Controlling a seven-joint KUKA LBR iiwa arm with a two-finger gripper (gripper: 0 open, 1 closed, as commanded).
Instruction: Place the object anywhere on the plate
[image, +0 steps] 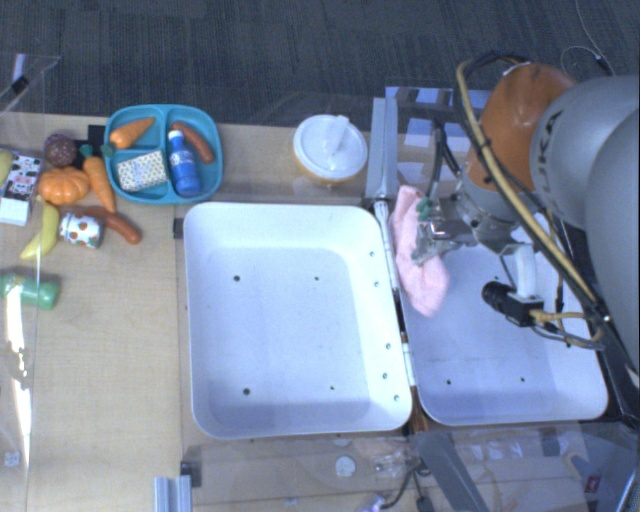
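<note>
One soft pink cloth (420, 262) lies crumpled at the left wall of the right white bin (520, 385), under the gripper (432, 243).
The gripper touches its upper part; whether it clamps the cloth I cannot tell. One blue divided plate (205, 125) of toy food sits beyond the left white bin (290, 400). No writing is legible.

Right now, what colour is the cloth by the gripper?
Pale pink cloth, seen in the camera view.
</note>
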